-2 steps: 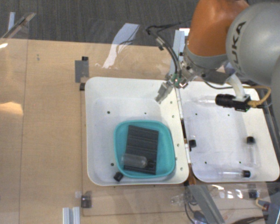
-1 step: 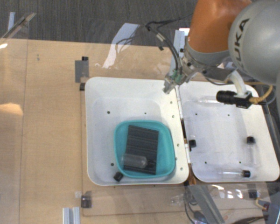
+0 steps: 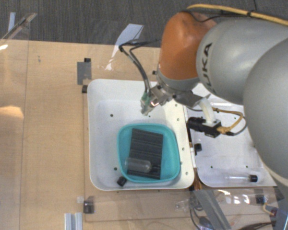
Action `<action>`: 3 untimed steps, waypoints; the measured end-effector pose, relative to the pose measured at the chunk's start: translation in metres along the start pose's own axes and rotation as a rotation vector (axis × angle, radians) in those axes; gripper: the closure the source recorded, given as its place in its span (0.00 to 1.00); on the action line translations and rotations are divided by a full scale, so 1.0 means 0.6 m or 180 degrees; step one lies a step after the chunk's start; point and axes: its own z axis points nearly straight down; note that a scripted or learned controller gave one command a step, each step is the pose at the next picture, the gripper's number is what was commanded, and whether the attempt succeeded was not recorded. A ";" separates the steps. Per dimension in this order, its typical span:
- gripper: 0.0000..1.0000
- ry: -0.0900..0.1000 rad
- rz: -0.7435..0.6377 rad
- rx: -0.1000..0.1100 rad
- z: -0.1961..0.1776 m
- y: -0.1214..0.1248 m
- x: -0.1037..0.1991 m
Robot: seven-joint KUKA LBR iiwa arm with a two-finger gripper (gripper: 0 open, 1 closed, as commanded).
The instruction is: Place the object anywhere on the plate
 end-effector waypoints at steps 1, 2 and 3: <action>1.00 -0.0012 -0.0179 -0.0022 -0.220 0.032 0.018; 1.00 -0.0013 -0.0946 -0.0027 -0.370 0.112 0.093; 1.00 -0.0011 -0.1259 -0.0016 -0.338 0.185 0.071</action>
